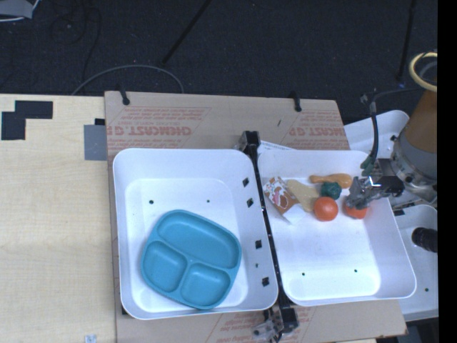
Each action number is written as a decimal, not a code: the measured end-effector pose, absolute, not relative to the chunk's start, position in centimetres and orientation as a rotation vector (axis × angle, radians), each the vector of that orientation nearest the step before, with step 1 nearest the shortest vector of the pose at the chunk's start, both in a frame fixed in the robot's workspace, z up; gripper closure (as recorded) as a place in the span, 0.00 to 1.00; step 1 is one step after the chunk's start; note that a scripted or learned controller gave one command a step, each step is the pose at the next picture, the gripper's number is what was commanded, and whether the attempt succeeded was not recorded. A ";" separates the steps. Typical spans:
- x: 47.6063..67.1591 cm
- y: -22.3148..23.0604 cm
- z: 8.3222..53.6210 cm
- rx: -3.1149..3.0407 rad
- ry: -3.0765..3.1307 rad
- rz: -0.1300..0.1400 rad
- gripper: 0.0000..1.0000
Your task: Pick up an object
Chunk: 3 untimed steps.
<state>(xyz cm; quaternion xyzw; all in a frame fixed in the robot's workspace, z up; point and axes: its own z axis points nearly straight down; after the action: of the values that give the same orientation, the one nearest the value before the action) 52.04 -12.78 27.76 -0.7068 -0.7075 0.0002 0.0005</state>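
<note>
The right bin [335, 263] holds a cluster of small items along its far side. There is a red and white packet [277, 195], a tan wedge [303, 191], a yellow-orange piece [334, 180], a small teal piece [330, 189] and an orange-red ball [325, 209]. A second orange-red object [355, 209] lies at the right wall. My gripper [365, 190] hangs directly over it, low in the bin, reaching in from the right. Whether it touches this object is unclear.
The left bin [143, 170] holds a blue divided plate [191, 259] in its near half. A black divider [258, 220] runs between the bins. The near half of the right bin is bare white floor.
</note>
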 end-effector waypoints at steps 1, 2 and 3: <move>52.5 -7.8 25.8 -2.214 -2.222 0.002 1.00; 53.4 -2.6 26.0 -2.213 -2.225 0.001 1.00; 53.9 2.4 26.0 -2.214 -2.224 0.002 1.00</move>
<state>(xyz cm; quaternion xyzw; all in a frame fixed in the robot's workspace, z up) 53.94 2.40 26.04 -0.7054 -0.7089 0.0005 0.0017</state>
